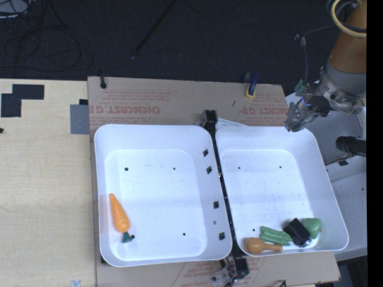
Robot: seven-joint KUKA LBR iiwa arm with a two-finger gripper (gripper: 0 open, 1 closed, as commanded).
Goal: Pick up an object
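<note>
- Claw (294,123) position: it hangs over the back rim of the right bin (326,171), at about 1 o'clock on that bin, with the grey wrist and orange-banded arm (348,46) reaching in from the right.
- Claw state: too small and dark against the rim to read, so I cannot tell whether it is released or clenched; nothing can be seen held in it.
- Nearest candidates: a cluster sits in the right bin's near corner, at about 5 o'clock from the claw and well apart from it: a green bean-like toy (275,235), a small black block (297,231), a green rounded piece (312,225) and a tan pear-shaped toy (261,246).
- Axis: the green bean toy lies roughly 10-to-4 o'clock; the tan toy lies near 9-to-3, its narrow end pointing to 3.
- Crowding: these four touch or overlap, so a clean grasp on any one looks awkward; the black block lies partly over the green pieces.
- Other option: a toy carrot (118,213) lies alone in the left bin (102,160), at about 8 o'clock from the claw and farthest from it, its long axis near 11-to-5, leafy end toward 5.
- Hidden: the surface under the cluster's overlaps, and the arm's upper part, which is cut off at the frame edge.
</note>
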